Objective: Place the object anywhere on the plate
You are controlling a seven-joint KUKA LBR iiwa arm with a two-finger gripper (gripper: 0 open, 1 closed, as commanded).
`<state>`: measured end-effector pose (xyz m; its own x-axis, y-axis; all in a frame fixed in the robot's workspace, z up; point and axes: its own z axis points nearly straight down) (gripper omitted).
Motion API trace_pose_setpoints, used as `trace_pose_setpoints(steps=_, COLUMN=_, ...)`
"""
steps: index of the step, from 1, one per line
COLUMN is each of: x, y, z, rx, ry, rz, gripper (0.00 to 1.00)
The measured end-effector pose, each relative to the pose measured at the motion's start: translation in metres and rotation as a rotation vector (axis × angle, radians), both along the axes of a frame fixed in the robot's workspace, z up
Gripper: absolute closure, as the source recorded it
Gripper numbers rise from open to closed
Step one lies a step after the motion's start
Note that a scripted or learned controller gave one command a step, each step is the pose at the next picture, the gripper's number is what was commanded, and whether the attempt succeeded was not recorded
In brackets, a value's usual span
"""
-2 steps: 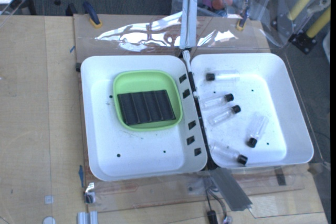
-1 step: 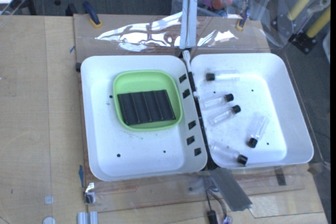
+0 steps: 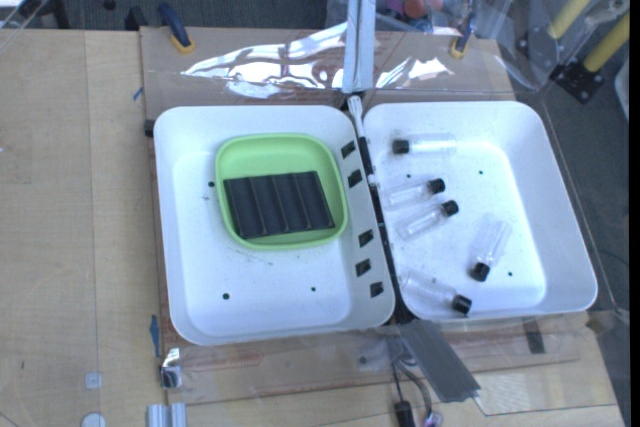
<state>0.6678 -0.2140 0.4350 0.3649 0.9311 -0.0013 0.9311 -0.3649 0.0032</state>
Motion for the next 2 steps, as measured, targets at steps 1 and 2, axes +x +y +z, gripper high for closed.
trace_pose_setpoints(steps=1, x=0.0, y=0.0, z=0.0, rx=0.0, ry=0.0, rz=0.0, gripper=0.0)
trace_pose_setpoints(steps=2, x=0.0, y=0.0, z=0.0, rx=0.0, ry=0.0, rz=0.0, gripper=0.0)
